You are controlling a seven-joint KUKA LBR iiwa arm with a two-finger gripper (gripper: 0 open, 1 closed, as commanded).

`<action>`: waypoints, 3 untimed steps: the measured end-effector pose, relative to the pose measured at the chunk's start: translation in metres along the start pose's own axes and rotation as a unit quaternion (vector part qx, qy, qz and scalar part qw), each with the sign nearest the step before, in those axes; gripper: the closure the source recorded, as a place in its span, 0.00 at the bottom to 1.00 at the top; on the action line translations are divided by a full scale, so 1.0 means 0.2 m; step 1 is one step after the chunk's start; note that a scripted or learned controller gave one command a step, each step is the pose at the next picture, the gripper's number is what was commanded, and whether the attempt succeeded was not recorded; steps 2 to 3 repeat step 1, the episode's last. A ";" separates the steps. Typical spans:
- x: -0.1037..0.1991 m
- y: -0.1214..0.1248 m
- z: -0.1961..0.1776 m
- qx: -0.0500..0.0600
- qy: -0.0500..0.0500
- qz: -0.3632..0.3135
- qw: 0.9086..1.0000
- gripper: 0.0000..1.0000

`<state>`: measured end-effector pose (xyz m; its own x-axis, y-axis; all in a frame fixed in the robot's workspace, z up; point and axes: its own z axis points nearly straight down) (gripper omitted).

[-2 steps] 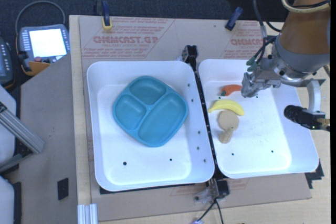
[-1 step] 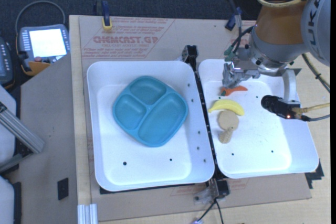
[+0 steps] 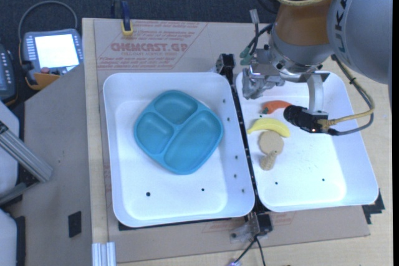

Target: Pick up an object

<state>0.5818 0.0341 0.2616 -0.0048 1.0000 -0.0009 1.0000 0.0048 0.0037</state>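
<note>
My gripper (image 3: 252, 88) hangs over the far left corner of the right bin (image 3: 349, 190), close to the divider between the bins. Just to its right, an orange carrot-like piece (image 3: 276, 106) lies on the bin floor. A yellow banana (image 3: 269, 127) lies below the gripper, in front of it. A tan, lumpy piece (image 3: 270, 149) sits right under the banana, touching or nearly touching it. Nothing shows held in the gripper.
The left bin (image 3: 124, 184) holds a blue divided plate (image 3: 178, 131) near its middle. A black fitting (image 3: 303, 118) on a yellow cable hangs from the arm over the right bin, beside the carrot. The arm's bulk (image 3: 312, 3) covers the right bin's far edge.
</note>
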 end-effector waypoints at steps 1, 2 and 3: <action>0.28 0.07 0.07 0.000 0.001 0.000 1.000 1.00; 0.28 0.07 0.07 0.000 0.001 0.000 1.000 1.00; 0.28 0.07 0.07 0.000 0.001 0.000 1.000 1.00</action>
